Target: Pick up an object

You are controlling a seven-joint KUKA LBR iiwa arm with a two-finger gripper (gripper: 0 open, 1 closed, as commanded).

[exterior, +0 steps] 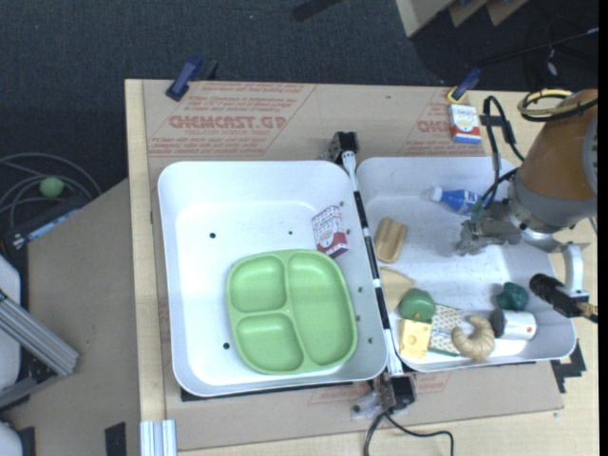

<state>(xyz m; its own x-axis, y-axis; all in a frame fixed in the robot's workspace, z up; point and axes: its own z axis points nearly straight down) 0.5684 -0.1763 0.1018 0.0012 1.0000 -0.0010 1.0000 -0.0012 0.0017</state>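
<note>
Grey gripper [472,238] hovers low in the right bin [418,174], finger state too blurred to tell.

Left bin [180,255] holds a green divided plate [288,310] — the gripper [472,238] hangs over the right bin [418,174], near a blue tube [456,198].

1. The left bin [180,255] has open floor along its far edge and left side; a green divided plate [288,310] fills its near-right part.
2. The right bin [399,174] is crowded along its near edge; its middle floor lies bare.
</note>
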